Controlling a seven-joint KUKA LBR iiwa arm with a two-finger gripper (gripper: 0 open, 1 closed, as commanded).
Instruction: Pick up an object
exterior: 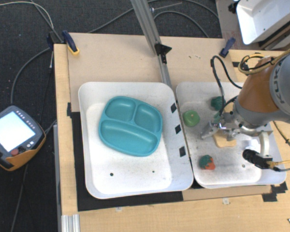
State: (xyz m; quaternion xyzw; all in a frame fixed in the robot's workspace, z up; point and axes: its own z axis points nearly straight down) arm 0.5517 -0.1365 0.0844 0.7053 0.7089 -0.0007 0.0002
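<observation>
A light wooden bench (pixel 116 62) stands on dark carpet (pixel 19 187). Cables (pixel 24 6) cross the floor; a handheld pendant (pixel 12 137) lies left.

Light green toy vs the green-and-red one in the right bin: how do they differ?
The light green toy is one colour; the green-and-red toy is green with a red-orange part. The light green one lies by the bin's left wall at mid-height, the green-and-red one nearer the front edge. Both are small and lie apart from the gripper.
</observation>
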